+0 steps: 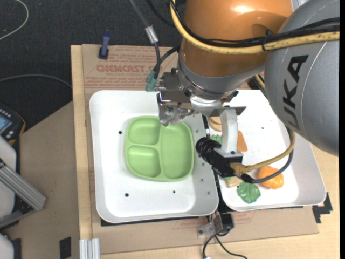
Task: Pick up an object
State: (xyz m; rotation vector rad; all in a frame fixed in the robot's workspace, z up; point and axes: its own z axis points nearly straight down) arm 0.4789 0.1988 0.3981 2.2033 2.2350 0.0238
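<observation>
A light green divided plate [159, 147] lies flat in the middle of the left white bin [108, 166]. My gripper [171, 115] hangs from the big grey and orange arm, right over the plate's far edge near its top right corner. Whether it touches the plate cannot be told. In the right bin [304, 169], an orange toy [271, 178] and a green leafy toy [248, 192] lie near the front. An orange piece [241, 142] and a tan item [215, 124] are partly hidden behind the wrist hardware.
A black fitting and cable [211, 154] hang from the wrist over the seam between the bins. The bins rest on a cardboard sheet [124, 63] with a blue clip [104, 45] at its far left corner. The arm covers much of the right bin's far half.
</observation>
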